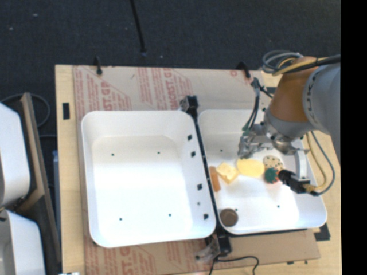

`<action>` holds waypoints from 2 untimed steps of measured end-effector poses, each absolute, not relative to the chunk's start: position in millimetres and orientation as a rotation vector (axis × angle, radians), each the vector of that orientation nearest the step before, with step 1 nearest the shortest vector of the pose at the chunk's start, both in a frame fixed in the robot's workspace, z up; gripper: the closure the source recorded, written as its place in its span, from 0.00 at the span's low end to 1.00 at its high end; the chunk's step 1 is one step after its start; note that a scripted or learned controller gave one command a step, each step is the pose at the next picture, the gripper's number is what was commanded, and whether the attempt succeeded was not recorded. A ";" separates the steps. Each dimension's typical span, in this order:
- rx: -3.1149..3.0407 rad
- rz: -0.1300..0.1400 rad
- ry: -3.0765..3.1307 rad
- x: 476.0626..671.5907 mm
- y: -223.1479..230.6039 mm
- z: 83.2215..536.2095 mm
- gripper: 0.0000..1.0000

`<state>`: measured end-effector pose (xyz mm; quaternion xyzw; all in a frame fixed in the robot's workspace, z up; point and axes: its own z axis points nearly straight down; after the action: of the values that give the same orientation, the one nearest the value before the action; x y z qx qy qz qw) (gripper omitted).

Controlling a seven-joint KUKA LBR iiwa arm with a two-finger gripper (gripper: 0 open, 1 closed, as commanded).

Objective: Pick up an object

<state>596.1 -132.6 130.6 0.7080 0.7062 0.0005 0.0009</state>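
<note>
Where the grey arm with its orange band (289,99) reaches in from three o'clock, the tool (248,148) is seen lowered over the right-hand shallow white bin (258,225), toward that bin's twelve o'clock half. Whether the tool is open or closed cannot be told, since its tip is small and dark against the bin floor, and nothing can be made out in its hold.

Just at five o'clock of the tool, a pale yellow rounded soft-looking object (250,168) is found on the bin floor. Beside it at nine o'clock lies a yellow blocky object (227,173), and touching that, nearer the bin's dividing wall, a slim orange stick-shaped object (215,179) is laid roughly lengthwise from twelve to six o'clock. At three o'clock of the pale yellow object, a small teal rounded object (269,175) is seen, with a light speckled disc (272,162) just above it. A brown round puck-like object (229,216) is set apart near the bin's six o'clock edge.

The left-hand shallow white bin (92,153) stands alongside at nine o'clock, both bins being carried on the cardboard-covered surface (132,87).
</note>
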 end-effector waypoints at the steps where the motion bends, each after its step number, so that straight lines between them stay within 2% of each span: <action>1: 2.219 0.005 2.218 606.7 -130.7 181.0 1.00; 2: 2.219 0.005 2.218 607.5 -131.4 233.5 1.00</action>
<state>607.5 -131.4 233.5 0.7072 0.7070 0.0016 0.0021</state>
